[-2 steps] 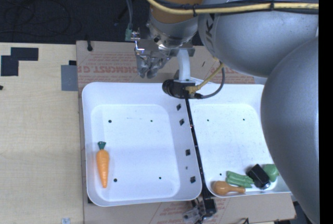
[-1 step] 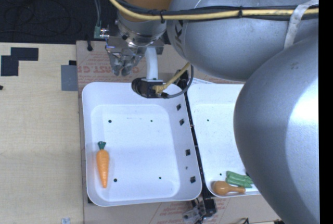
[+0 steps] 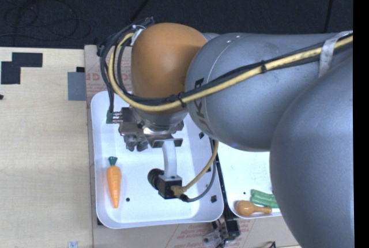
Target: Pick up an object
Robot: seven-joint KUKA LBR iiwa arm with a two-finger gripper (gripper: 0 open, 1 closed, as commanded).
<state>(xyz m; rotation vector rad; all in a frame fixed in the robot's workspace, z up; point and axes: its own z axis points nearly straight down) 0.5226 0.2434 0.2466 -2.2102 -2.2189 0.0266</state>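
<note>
Carrot, orange with a green top, lies flat near the left wall of the left bin, the likeliest target as a grey KUKA arm reaches across the bench to pick up an object. The gripper hangs up and to the right of the carrot, clearly apart from it, beneath the orange band. From this high angle the wrist hides its tip, so whether it is open or closed cannot be told. Bare white floor surrounds the carrot, which should leave room for a clean descent. Well to the right of the carrot, in the right bin, a yellow-orange pear-shaped toy and a green piece lie close together.
</note>
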